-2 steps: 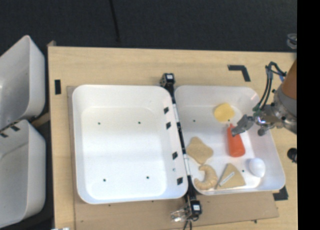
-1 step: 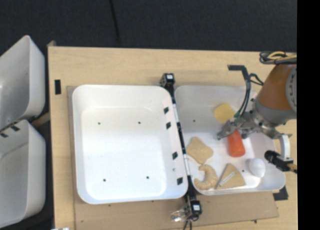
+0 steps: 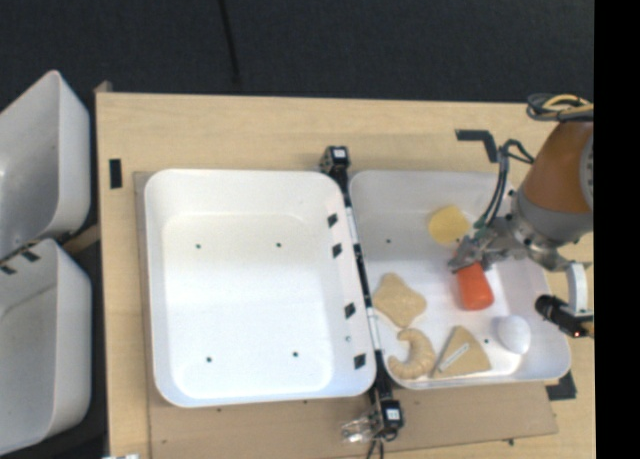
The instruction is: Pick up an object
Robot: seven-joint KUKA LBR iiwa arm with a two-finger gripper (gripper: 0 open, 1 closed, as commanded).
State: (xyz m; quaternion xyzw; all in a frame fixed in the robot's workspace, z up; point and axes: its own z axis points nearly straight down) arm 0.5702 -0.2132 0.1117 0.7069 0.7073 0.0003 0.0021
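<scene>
In the camera view, two white bins stand side by side on a wooden bench [image 3: 250, 132]. The left bin [image 3: 170, 207] shows its bare white floor. The right bin [image 3: 400, 197] holds several things. An orange cylinder [image 3: 476, 288] lies near the middle of its right part; its long axis runs about from the far side to the near side, a little tilted, and its upper end points to the gripper. A round yellow piece [image 3: 449, 224] lies further back, apart from the cylinder. A tan flat piece [image 3: 398, 299] lies near the divider, and below it a curved tan piece [image 3: 416, 352] like a croissant. Just beside that one lies a beige wedge [image 3: 462, 352], and a white round object [image 3: 512, 332] sits near the right wall.

The arm [image 3: 560, 182] comes in from the right. The gripper [image 3: 470, 255] is low, just above the top end of the orange cylinder, maybe touching it. How far the fingers are open, I cannot tell. No readable writing or label shows on any thing.
</scene>
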